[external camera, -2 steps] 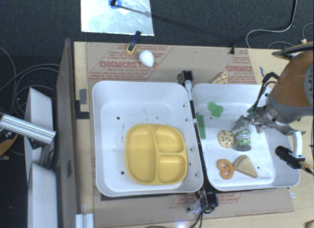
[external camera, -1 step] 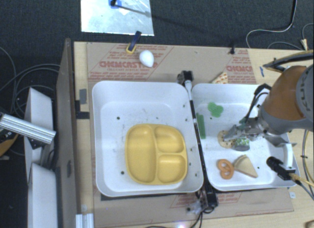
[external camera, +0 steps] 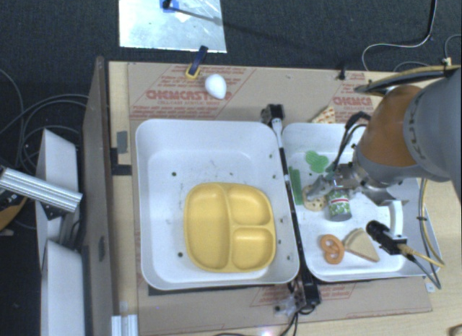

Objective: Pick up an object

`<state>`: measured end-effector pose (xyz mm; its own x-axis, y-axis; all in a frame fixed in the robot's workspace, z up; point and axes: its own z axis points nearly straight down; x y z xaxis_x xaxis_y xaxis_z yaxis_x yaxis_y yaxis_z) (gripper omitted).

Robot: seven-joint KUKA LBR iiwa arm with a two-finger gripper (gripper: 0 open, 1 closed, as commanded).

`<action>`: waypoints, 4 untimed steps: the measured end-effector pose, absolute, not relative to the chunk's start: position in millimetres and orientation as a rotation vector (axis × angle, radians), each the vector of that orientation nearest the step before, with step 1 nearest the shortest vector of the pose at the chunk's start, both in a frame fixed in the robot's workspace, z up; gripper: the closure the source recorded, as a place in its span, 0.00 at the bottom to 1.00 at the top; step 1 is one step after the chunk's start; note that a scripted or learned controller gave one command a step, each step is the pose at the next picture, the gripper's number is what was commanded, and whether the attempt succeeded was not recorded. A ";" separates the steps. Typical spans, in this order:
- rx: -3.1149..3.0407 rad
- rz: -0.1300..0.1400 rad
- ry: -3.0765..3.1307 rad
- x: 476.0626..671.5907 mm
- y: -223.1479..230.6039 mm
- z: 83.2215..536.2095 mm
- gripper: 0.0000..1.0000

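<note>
Pick not done: hand [external camera: 333, 186] is down in the right bin [external camera: 317, 269] at centre-right of frame, at a small green-and-white can [external camera: 339, 205], but can't tell whether it's spread or pinching; can looks to be resting on bin floor, lift remains.

A yellow divided plate [external camera: 229, 226] with three compartments is seen lying in the left white bin [external camera: 155, 154]. A white egg-shaped object [external camera: 215, 85] is placed on the cardboard sheet [external camera: 159, 92] behind the bins, near a small yellow-and-blue clip [external camera: 195, 63]. A shiny metal sheet [external camera: 170, 8] is laid on the dark floor beyond. Black cables [external camera: 32, 114] are coiled at the left.
</note>
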<state>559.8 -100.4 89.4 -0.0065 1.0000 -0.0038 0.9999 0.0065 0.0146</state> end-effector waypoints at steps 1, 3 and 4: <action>2.206 0.012 2.222 662.8 -109.0 88.8 0.00; 2.204 0.014 2.224 662.0 -108.6 101.0 0.00; 2.213 0.008 2.216 587.0 -88.7 87.8 0.00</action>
